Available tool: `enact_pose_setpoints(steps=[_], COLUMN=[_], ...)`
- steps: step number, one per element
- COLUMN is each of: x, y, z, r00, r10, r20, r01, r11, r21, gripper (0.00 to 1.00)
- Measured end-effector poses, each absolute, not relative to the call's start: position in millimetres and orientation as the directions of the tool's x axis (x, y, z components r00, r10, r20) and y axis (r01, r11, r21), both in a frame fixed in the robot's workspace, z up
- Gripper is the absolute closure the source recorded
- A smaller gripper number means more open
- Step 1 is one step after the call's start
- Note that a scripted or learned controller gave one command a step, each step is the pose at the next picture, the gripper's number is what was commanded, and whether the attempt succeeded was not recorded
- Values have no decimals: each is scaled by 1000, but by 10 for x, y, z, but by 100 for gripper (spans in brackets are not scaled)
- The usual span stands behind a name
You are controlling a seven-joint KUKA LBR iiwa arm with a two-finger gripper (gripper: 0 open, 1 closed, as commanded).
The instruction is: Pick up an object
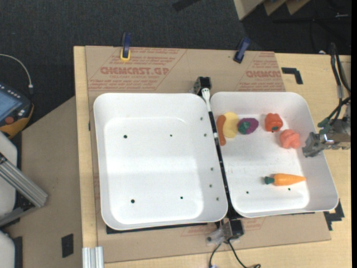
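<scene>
Gripper (313, 145) sits at the right bin's (251, 202) right rim, just beside the pink toy (289, 139); whether it's clenched, I cannot tell. Orange carrot (285, 179) lies nearer the bin's front edge.

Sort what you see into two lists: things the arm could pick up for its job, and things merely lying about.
For the job:
carrot
pink fruit
red pepper
purple vegetable
yellow piece
orange stick
pincer

Lying about:
blue clamps
cardboard sheet
left bin
</scene>
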State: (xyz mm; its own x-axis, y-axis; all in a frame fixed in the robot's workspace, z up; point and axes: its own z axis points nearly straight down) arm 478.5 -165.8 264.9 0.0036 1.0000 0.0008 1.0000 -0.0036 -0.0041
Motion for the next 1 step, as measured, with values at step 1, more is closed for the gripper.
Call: enact_pose_setpoints(steps=[1], x=[4808], y=[-1202], z=[3280], r00=[-6], r10=[1000], r20=[-1], r01=[1000], r11=[6], r21=[8], gripper=[100])
